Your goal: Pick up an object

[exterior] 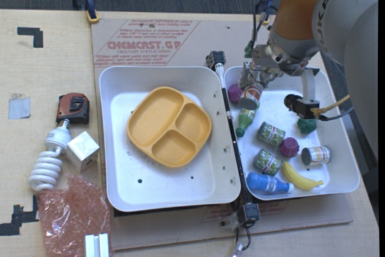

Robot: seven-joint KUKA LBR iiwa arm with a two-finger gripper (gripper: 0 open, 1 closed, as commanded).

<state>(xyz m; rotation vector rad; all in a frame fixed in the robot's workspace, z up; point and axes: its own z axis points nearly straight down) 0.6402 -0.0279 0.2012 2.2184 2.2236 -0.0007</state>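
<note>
Lowest in the frame, near its bottom edge, a blue plastic bottle (269, 184) lies on its side in the right-hand shallow white bin (341, 185), touching the tip of a yellow toy banana (301, 176). Above them sit two green printed cans (269, 147), a purple round toy (290, 146) and a small silver tin (315, 155). My pincer (251, 82) hangs at the upper left corner of that bin, over a small red-and-white labelled can (251, 93) beside a magenta ball (234, 93) and a green bottle (243, 120). Whether it is wide or narrow I cannot tell from this slant. I judge the labelled can the likeliest target. To do it well I should come straight down centred on it, clear of the bin wall and the ball, close firmly, then lift slowly. The yellow divided plate (169, 126) in the left bin (114, 147) plays no part
</note>
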